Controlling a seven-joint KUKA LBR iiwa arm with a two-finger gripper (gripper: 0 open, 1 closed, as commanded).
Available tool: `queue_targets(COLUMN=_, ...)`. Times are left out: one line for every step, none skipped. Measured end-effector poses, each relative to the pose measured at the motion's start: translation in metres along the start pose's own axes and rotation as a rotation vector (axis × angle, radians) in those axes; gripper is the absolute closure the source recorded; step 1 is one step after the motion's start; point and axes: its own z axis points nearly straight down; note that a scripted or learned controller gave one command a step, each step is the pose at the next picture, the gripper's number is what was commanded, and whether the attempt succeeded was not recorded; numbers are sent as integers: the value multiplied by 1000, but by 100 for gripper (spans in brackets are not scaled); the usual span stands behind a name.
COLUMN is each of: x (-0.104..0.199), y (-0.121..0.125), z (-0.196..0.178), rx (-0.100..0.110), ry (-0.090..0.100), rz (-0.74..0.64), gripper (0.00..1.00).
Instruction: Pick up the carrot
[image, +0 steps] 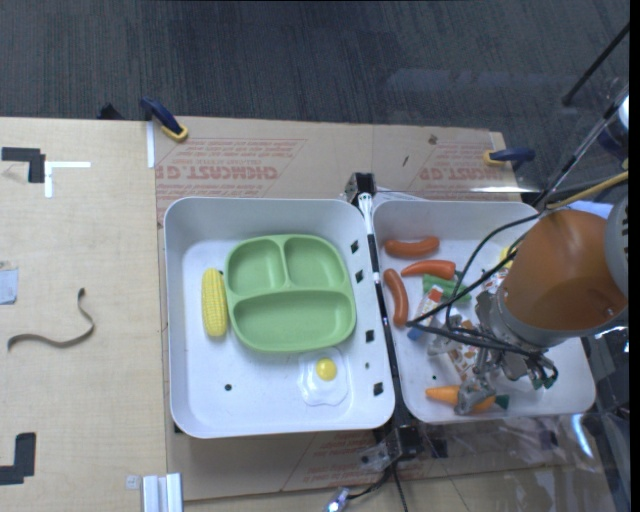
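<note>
The gripper hangs low in the right white bin; its finger state cannot be told. The small orange carrot lies just beside it, toward the bins' divider, long axis roughly across the view.

2 bins, 1 plate, 1 corn, 1 egg.

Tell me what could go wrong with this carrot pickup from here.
1. The gripper sits at the near edge of the right bin, over a carrot lying close to the wall, so it might scrape the rim.
2. Sausages and another carrot lie nearby; cables cross the clutter and could snag.
</note>
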Motion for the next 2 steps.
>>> queue_targets(x=-28, y=-67, z=-1, rx=1, ry=-3, rz=293, gripper=0)
queue_targets(x=-31, y=-66, z=-11, rx=2, ry=-7, rz=290, gripper=100)
